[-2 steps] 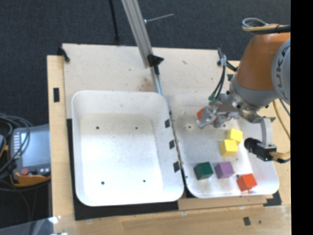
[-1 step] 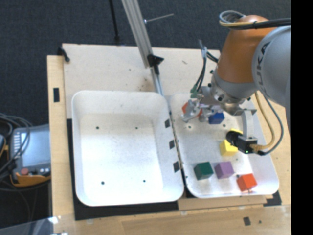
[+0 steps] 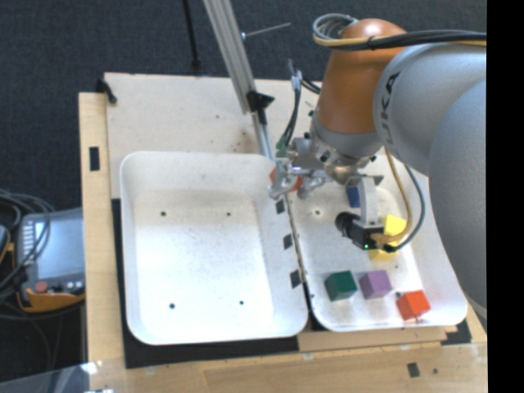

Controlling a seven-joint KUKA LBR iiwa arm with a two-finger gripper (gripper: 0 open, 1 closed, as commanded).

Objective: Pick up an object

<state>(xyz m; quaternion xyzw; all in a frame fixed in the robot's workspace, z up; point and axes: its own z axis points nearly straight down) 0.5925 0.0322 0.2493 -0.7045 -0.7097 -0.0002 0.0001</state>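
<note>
From the fixed camera above the bench, the ridge where the two bins meet serves as the landmark: to its left lies the left bin, its speckled floor bare and open right out to its rounded rim, so that side offers the freest room. Right of the ridge, the right bin is crowded, much of it covered by the grey arm with its orange band, which reaches in from the right and hangs over the bin's far half. The gripper sits almost over the ridge at its far end, low by the bin walls; whether it is spread or closed cannot be told from here, and nothing can be seen in it. In the right bin, toward the near rim, a green block lies closest to the ridge, a purple block just beside it, and an orange block further right. A yellow block lies beyond them, partly behind a black cable end. A slanted aluminium post rises behind the ridge's far end, close to the gripper
</note>
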